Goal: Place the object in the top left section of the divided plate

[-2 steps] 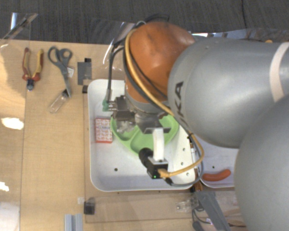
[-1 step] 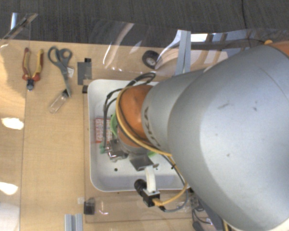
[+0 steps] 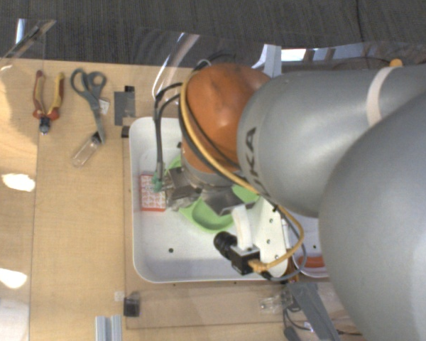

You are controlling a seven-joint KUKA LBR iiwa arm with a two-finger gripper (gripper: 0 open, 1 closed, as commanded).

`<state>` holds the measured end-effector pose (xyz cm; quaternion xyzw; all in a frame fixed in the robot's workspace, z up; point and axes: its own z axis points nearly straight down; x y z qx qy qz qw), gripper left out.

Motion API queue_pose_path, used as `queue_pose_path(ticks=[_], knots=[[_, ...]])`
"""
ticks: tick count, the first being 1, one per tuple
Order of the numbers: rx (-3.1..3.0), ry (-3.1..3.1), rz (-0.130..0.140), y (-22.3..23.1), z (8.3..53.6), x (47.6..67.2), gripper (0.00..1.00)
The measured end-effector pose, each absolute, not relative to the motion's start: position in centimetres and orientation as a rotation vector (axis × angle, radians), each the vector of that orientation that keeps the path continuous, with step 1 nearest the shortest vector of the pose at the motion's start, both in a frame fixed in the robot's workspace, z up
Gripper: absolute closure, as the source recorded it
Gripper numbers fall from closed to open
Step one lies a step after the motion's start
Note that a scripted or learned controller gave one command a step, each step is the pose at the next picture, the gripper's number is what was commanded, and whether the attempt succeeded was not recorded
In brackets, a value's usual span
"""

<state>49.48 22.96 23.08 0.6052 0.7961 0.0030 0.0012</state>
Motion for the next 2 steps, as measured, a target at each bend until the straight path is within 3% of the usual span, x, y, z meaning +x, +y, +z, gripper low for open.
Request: queue_pose_path(ticks=[1,2], knots=[[2.004,2.420,0.001,21.5,10.5,48.7,1.00],[1.947,2.462,0.010,17.6,25.0,49.8,1.00]])
